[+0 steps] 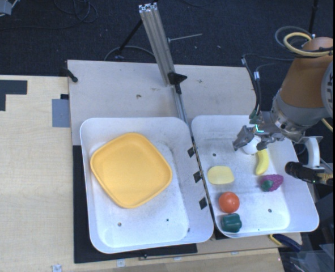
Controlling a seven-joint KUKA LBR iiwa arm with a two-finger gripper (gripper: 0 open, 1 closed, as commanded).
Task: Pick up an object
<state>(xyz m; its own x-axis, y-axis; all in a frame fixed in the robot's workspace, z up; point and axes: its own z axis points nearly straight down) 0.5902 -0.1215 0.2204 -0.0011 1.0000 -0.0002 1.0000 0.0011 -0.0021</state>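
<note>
The gripper (251,141) hangs low over the far part of the right bin (303,217), reaching in beneath the arm (306,89) with its orange band. Its dark fingers splay a little around a small white object (249,148), which sits right under the tips; from here I cannot tell whether the fingers are parted or closed, nor whether the white piece is actually caught between them.

Just beside the gripper, toward the arm's side and slightly nearer me, lies a yellow banana (262,162), upright along the bin. Past it, further toward me, a purple bunch of grapes (272,182) rests near the bin wall. Below the gripper and a touch to the other side sits a pale yellow block (220,175), then a red tomato (229,202), and nearest the front rim a green pepper (231,223), almost touching the tomato.

Well away from the gripper, across the divide, the left bin (99,231) holds 1 large yellow plate (131,169), lying flat.
</note>
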